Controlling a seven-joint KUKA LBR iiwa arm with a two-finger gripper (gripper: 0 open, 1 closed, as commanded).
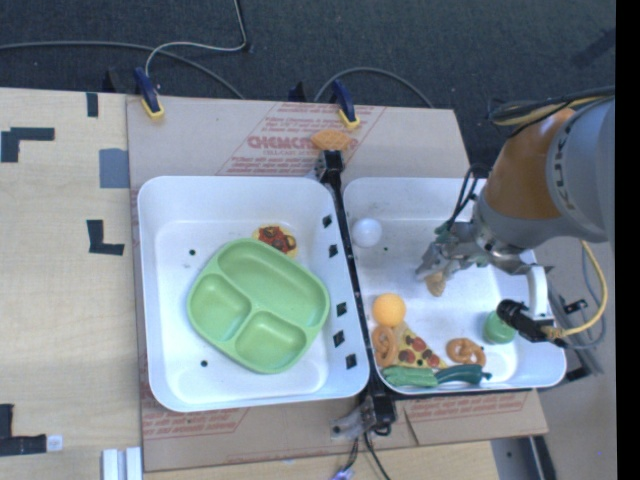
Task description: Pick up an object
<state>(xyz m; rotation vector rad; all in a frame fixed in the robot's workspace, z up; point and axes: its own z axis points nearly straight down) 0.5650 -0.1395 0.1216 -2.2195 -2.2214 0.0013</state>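
Two shallow white bins, left bin (160,298) and right bin (545,373), on a cardboard sheet (290,138) held by blue clamps (150,96); black cables (200,43) cross dark carpet (400,18).

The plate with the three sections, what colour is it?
Light green. The divided plate lies in the left bin, plain in the camera view.

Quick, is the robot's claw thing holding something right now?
End effector: low in the right bin, over a small tan object. Open or shut, and whether it holds that object, cannot be told.
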